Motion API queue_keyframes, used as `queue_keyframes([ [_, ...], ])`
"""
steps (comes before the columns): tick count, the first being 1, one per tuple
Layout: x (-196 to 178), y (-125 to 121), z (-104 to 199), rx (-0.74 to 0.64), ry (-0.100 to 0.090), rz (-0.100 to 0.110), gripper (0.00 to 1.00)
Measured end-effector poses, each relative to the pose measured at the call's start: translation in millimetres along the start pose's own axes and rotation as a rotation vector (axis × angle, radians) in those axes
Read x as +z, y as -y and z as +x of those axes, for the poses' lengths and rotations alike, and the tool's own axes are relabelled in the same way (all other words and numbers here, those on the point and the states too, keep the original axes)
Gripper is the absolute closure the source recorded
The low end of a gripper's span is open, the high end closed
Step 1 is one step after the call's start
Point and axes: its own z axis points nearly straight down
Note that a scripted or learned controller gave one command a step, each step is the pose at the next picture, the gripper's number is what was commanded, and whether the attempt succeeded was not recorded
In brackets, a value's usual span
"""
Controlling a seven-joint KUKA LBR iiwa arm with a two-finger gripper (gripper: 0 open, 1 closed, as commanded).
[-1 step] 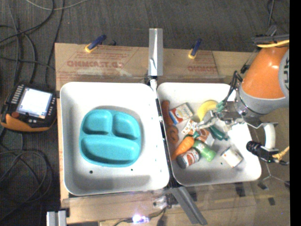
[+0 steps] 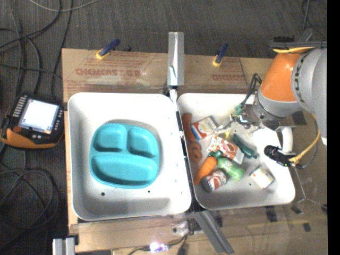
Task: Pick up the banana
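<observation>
My gripper [image 2: 240, 115] hangs over the right bin [image 2: 287, 191], up and to the right of the carrot [image 2: 204, 168], at the back edge of the heap of toy food. From this angle its tip is lost against the clutter, and I cannot tell whether it is apart, together or clamped on anything. My orange band [image 2: 281, 78] sits further up and right of the carrot, beyond the bin's rim.

I cannot place the banana with any certainty. Nothing in the heap around the carrot reads clearly as one, and the pieces there overlap too much to sort out fully.

The carrot lies tilted, its thick end down and to the left. A red-and-white can [image 2: 214, 180] touches it just below. A green vegetable [image 2: 231, 169] lies just to its right, and past that, near the bin's lower right corner, is a small white box [image 2: 261, 177]. Above the carrot is a red-and-white carton [image 2: 204, 127]. Up and to the left of the carrot, a brown sausage [image 2: 187, 127] lies along the bin's left wall.

Well to the left of the carrot, the left bin [image 2: 74, 142] holds a teal divided plate [image 2: 126, 154].
</observation>
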Motion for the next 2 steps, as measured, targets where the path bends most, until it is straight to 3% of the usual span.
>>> queue_keyframes([
  [1,33.4,-57.6,-21.4,-0.025,0.002,-0.015,0.0],
  [2,28.9,-54.7,-20.4,-0.027,0.005,-0.003,1.0],
])
